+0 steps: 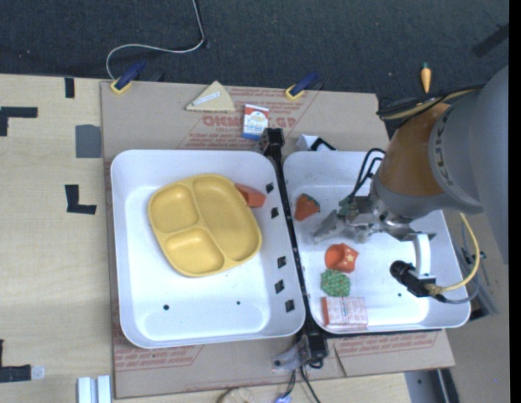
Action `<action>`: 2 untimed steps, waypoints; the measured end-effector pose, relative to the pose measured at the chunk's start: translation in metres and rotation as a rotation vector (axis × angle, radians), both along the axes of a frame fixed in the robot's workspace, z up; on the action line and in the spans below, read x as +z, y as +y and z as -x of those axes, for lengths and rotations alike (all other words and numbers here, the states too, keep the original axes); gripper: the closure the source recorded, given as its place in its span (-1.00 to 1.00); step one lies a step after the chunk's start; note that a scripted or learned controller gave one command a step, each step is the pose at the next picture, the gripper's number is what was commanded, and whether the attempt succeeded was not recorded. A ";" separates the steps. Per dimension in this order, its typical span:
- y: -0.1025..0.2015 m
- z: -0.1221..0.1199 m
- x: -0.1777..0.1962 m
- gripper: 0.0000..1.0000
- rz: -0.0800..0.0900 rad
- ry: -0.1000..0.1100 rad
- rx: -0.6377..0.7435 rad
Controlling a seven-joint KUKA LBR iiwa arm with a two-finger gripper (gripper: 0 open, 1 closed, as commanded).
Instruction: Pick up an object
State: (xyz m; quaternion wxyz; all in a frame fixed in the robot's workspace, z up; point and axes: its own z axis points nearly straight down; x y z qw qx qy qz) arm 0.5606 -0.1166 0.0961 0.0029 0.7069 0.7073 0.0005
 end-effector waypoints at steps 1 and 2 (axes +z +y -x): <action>0.020 0.033 -0.009 -1.00 0.000 -0.002 -0.001; 0.019 0.032 0.000 1.00 0.001 -0.002 -0.001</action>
